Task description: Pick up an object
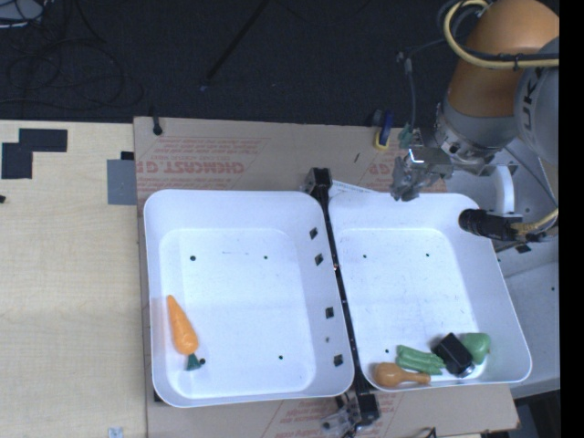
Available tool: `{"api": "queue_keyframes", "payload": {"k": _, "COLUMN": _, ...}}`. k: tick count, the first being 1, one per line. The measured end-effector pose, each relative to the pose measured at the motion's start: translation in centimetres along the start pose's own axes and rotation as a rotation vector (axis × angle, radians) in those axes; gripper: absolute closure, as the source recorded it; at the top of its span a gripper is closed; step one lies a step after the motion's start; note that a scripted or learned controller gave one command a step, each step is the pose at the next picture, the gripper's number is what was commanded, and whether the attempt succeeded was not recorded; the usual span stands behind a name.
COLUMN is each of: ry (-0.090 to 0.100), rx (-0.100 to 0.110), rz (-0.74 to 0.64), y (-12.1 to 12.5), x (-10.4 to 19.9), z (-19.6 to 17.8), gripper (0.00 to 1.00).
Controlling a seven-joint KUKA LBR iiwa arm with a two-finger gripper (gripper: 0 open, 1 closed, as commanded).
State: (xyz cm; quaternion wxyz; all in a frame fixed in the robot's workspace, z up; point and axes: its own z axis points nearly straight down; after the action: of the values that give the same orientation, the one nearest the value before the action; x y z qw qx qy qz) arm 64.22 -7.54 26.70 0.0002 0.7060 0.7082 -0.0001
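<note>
Gripper: poised above right bin's far rim; finger state cannot be told.
Risk: clustered green toy, black block, orange piece could be nudged aside.

Fixed cam overhead, slanted down on both bins.

2 white bins: left bin and right bin, side by side, both lower in the view than the jaws; the right one's far rim sits just under the jaws, the left one is off to the side.

Left bin, 1 item: orange carrot, well apart from the jaws, at the near-left corner.

Right bin, 4 items, all clustered at the near rim, well apart from the jaws:
- 1 green pod-shaped piece
- 1 black block
- 1 rounded green piece
- 1 tan pear-shaped piece

Total: 5 loose objects, 2 bins.
</note>
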Motion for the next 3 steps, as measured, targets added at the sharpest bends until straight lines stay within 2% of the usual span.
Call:
{"api": "queue_keyframes", "payload": {"k": 1, "ry": -0.001, "rx": 0.007, "rz": 0.006, "y": 0.0, "x": -4.9, "z": 5.5, "gripper": 1.0}}
{"api": "queue_keyframes", "payload": {"k": 2, "ry": 0.001, "rx": -0.004, "rz": -0.001, "y": 0.3, "x": -1.3, "z": -0.8, "gripper": 1.0}}
{"api": "queue_keyframes", "payload": {"k": 3, "ry": -0.003, "rx": -0.006, "rz": 0.009, "y": -5.9, "x": -6.4, "z": -9.8, "gripper": 1.0}}
